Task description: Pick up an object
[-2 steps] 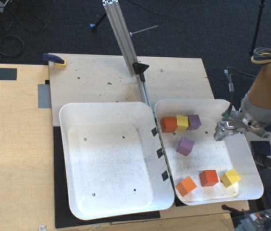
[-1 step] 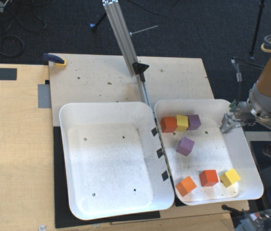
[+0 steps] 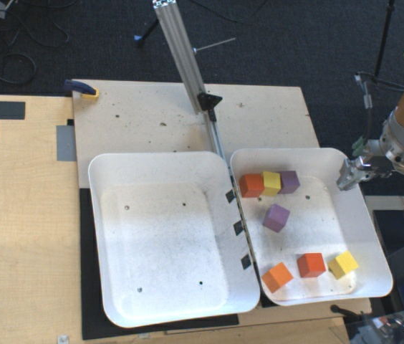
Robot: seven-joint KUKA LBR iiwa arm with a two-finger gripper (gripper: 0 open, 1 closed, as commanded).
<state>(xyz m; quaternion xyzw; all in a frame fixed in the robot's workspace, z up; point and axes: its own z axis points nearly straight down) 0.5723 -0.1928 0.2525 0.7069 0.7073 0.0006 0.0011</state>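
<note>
The right bin (image 3: 365, 213) holds several small blocks. At its far side a red block (image 3: 251, 185), a yellow block (image 3: 271, 182) and a purple block (image 3: 289, 181) stand in a row, touching. A second purple block (image 3: 276, 217) lies near the middle. Near the front edge are an orange block (image 3: 279, 276), a red block (image 3: 311, 264) and a yellow block (image 3: 343, 264). My gripper (image 3: 350, 174) hangs over the bin's right rim at the far side, well right of the row of blocks, with nothing visibly held.
The left bin (image 3: 109, 192) lies beside the right one, with black clips along the shared edge. A slanted aluminium pole (image 3: 184, 56) rises from behind the bins. A wooden bench surface (image 3: 23, 213) extends to the left.
</note>
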